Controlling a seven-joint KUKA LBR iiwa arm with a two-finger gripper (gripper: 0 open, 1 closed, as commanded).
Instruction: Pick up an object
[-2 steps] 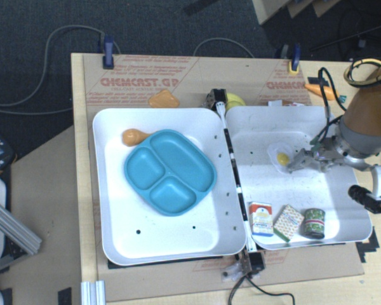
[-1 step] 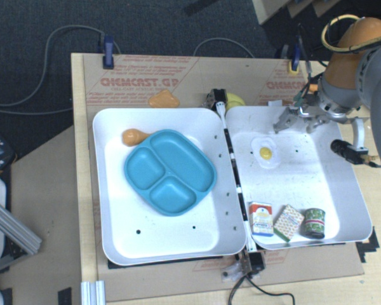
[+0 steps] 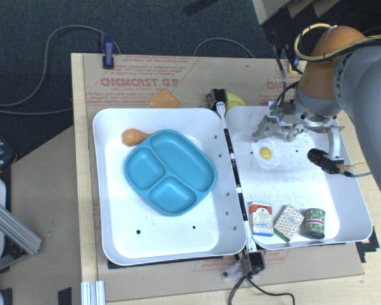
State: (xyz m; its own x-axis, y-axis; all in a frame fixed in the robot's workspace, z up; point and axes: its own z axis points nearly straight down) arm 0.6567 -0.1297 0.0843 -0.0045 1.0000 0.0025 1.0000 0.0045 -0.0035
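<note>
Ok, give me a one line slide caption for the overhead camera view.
Arm's claw hovers over the right bin near a small yellow object; blue divided tray in left bin.

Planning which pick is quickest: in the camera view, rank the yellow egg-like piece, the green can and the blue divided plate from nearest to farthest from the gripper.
1. Yellow egg-like piece, just below the gripper, right bin.
2. Green can, right bin's near edge.
3. Blue divided plate, left bin.
</note>
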